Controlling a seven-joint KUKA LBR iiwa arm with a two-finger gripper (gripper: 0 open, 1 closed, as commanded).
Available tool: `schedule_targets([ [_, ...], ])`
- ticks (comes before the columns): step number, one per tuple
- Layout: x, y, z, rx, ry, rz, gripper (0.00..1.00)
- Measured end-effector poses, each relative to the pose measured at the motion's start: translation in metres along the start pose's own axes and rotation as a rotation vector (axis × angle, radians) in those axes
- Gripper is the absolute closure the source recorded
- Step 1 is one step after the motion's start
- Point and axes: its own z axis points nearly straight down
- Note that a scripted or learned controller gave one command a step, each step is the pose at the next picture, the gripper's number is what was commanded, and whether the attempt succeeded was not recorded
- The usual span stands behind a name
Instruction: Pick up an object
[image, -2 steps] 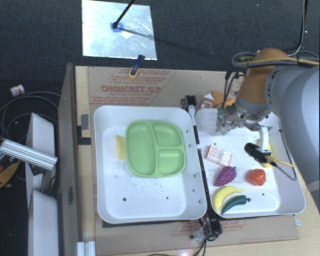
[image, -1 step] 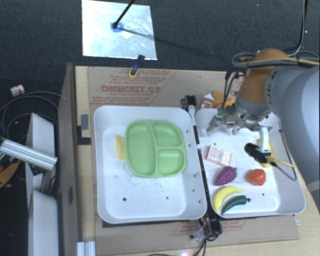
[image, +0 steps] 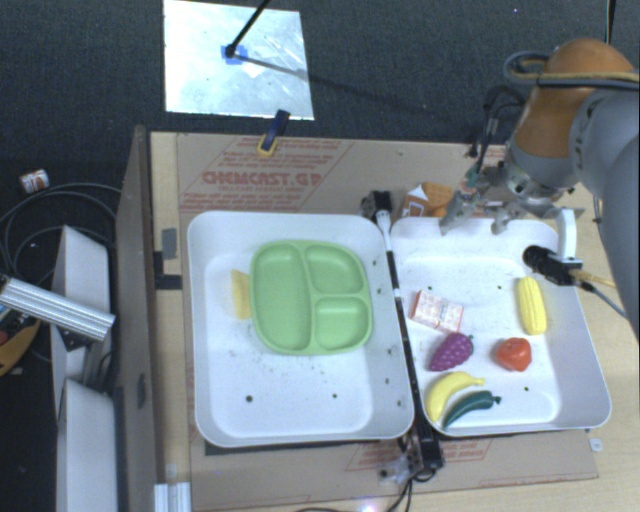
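Note:
The right bin (image: 580, 385) holds several toy foods. A pink and white box (image: 437, 311) lies near its middle, with purple grapes (image: 451, 350) just below it. A red tomato (image: 513, 353) and a yellow corn cob (image: 532, 305) lie to the right. At the front, a banana (image: 449, 389) lies against a green pepper (image: 470, 404). My gripper (image: 481, 212) hangs over the far rim of the right bin, above and well apart from all of these. Nothing shows in its grasp.
In the left bin (image: 215, 400) sits a green divided plate (image: 308, 298) with a yellow piece (image: 240, 294) at its left edge. An orange item (image: 432, 196) lies on the cardboard behind the right bin. Cables and metal parts lie off the bench at left.

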Motion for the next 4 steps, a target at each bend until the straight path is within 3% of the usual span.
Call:
schedule_targets([
  [1, -0.025, -0.094, 0.081, 0.019, 0.004, 0.010, 0.00],
  [2, 0.012, -0.121, 0.005, 0.007, 0.003, -0.001, 0.00],
  [3, 0.013, -0.141, 0.098, 0.011, 0.003, 0.005, 0.00],
  [4, -0.015, -0.108, 0.027, 0.002, -0.001, 0.002, 0.00],
])
